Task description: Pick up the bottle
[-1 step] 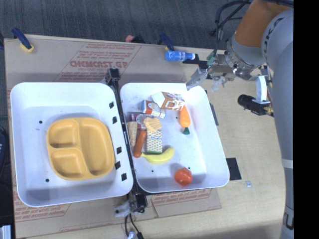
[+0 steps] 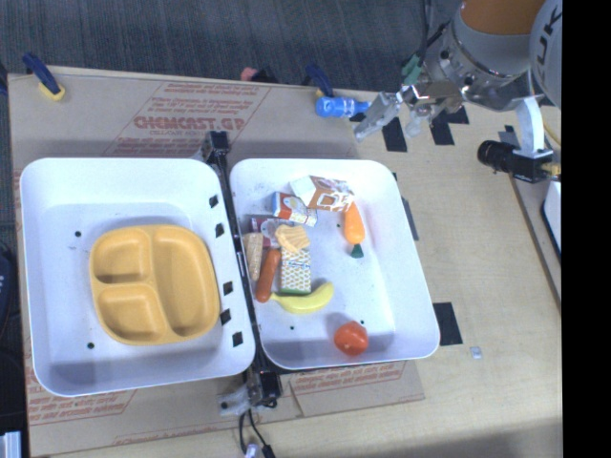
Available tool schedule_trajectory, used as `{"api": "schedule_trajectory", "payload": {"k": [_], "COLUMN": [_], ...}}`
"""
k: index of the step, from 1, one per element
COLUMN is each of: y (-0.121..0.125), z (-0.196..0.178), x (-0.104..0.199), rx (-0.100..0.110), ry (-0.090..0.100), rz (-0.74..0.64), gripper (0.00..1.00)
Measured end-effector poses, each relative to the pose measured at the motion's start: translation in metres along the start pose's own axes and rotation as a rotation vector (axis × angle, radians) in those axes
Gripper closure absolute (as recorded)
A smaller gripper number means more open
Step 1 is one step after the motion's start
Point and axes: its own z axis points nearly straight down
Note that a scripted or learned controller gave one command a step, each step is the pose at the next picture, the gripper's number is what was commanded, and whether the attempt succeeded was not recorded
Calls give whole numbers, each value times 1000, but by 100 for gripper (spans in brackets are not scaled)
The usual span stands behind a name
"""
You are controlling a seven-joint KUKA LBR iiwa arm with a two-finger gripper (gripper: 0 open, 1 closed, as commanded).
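Note:
My gripper (image 2: 393,122) hangs over the cardboard beyond the far edge of the right bin (image 2: 412,284). Its two grey fingers (image 2: 372,118) are spread apart and nothing is between them. The right bin holds a cluster of toy food. A slim red-orange cylinder (image 2: 266,275) lies lengthwise near the bin's left wall and may be the bottle; I cannot tell for sure. It rests against a tan bread-like piece (image 2: 252,254) and a patterned packet (image 2: 295,273). The gripper is well away from all of these.
Also in the right bin are small cartons (image 2: 325,197), a carrot (image 2: 354,225), a banana (image 2: 307,300) and a tomato (image 2: 350,338). The left bin (image 2: 38,198) holds a yellow divided tray (image 2: 153,282). A blue clamp (image 2: 334,108) sits just left of the gripper.

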Motion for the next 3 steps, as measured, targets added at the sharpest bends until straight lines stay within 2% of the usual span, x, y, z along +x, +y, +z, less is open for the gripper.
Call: {"api": "schedule_trajectory", "payload": {"k": [1,2,3], "y": [0,-74,-95], "z": [-10,122,203], "x": [0,-24,-46], "rx": [4,5,6], "ry": [-1,2,2], "rz": [-6,193,94], "gripper": [100,100,100]}}
